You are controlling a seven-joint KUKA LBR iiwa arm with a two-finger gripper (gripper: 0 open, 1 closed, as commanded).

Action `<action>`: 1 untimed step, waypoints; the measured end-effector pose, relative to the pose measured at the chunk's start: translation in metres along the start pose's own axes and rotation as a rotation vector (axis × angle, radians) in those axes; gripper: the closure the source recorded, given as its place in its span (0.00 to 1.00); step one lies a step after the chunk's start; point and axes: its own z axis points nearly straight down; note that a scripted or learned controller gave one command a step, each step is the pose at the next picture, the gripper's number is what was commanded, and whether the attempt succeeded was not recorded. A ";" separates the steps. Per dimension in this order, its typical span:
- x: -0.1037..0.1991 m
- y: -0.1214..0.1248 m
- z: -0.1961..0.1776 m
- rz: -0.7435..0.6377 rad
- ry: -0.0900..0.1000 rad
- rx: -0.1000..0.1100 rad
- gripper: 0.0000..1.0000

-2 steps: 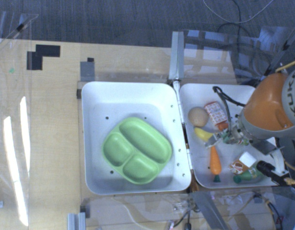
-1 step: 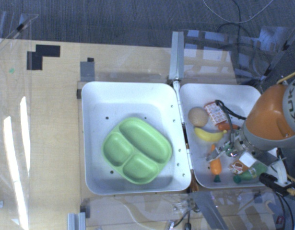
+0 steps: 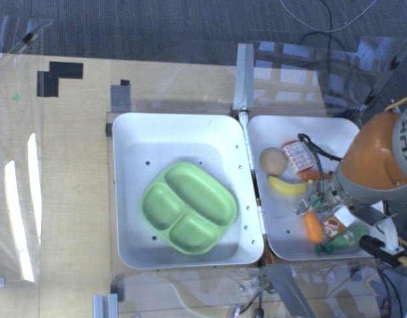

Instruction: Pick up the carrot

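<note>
Glossy green plastic plate (image 3: 190, 207), wood bench (image 3: 71, 177)

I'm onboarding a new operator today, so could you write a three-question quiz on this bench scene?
1. True or false: the small orange carrot lies in the right white bin.
2. What sits in the left white bin? A) yellow banana B) green divided plate C) red carton
3. Fill in: the yellow banana lies just below the round beige ____.

Key: 1 true. 2 B, the green divided plate. 3 potato, the round beige potato.
</note>
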 end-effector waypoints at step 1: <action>0.070 0.047 -0.084 0.139 0.004 0.014 1.00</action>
